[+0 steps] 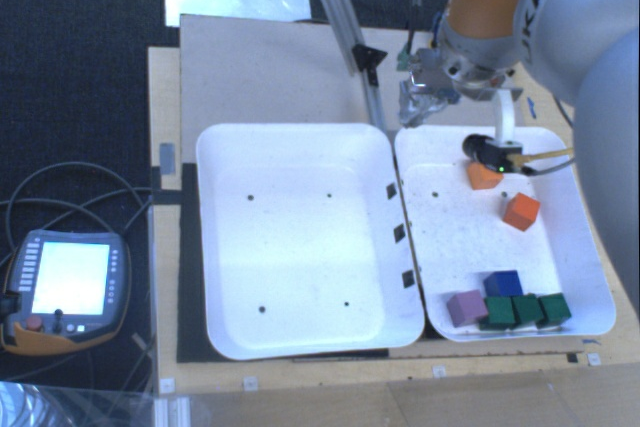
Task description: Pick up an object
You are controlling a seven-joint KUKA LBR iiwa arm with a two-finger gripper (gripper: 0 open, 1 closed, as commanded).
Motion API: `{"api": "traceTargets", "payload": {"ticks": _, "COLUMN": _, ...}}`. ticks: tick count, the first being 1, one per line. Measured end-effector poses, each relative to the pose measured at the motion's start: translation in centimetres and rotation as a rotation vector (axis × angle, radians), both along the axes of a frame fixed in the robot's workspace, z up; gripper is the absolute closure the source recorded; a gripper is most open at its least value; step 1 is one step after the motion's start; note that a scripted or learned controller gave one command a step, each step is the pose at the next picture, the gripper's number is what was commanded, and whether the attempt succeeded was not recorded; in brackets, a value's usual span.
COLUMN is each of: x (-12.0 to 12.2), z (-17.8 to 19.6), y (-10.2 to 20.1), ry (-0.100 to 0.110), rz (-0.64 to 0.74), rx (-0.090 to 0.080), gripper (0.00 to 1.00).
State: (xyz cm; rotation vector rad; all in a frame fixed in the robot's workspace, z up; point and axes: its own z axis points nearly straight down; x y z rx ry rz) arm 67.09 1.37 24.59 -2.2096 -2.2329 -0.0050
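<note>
The gripper (422, 105) is blurred and partly covered by the wrist, so I cannot tell if the jaws are open or closed. An orange block (481, 178) is half hidden under robot parts. It lies in the bin on the view's right (440, 215), near the far wall. A red-orange cube (520, 211) lies near it. At the near wall, a blue cube (503, 282), a purple cube (465, 307) and green blocks (527, 310) sit close together. The gripper hangs over this bin's far rim, apart from all the blocks.
</note>
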Motion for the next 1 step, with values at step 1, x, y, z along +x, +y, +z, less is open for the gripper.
{"api": "traceTargets", "payload": {"ticks": 1, "x": -0.69, "z": -0.83, "y": 5.57, "ry": 0.001, "rz": 0.0, "rx": 0.0, "gripper": 1.0}}
